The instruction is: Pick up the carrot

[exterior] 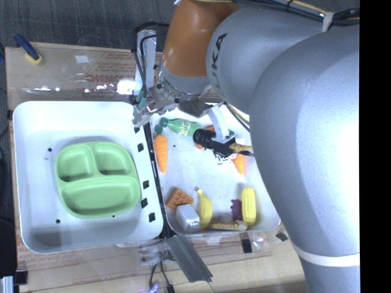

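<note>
Dark grey ribbed floor (73,5) along top, pale wood bench (55,57) below it w/ clear plastic sheet (91,72) on top, blue & yellow clamp (27,49) at top-left corner, bright glare (125,87) on sheet

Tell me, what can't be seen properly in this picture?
All in the camera view:
- Right bin: its right side is hidden by the arm.
- Orange piece: at the arm's edge, partly covered; unclear what it is.
- Purple thing beside the corn: too small to name.
</note>
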### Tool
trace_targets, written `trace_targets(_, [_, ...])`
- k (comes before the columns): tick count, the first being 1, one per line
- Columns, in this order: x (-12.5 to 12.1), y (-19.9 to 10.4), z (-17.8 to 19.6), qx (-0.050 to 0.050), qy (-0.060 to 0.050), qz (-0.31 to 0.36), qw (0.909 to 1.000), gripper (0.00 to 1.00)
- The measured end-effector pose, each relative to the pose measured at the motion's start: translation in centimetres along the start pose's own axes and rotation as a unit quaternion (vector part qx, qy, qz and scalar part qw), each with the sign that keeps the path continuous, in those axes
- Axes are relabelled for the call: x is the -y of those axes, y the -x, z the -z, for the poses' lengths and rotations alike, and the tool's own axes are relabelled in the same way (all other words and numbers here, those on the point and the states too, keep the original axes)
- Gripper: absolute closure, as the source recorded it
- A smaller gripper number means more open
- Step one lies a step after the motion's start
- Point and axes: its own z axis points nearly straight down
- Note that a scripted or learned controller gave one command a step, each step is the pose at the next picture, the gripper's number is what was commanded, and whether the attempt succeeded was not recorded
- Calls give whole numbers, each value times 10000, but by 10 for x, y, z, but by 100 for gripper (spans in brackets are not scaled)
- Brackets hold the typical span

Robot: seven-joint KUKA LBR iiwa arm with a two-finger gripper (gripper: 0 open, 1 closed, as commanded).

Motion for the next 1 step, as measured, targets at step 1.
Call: trace_targets(1, [-11,-46,-10,8,-21,-1986,9801,100])
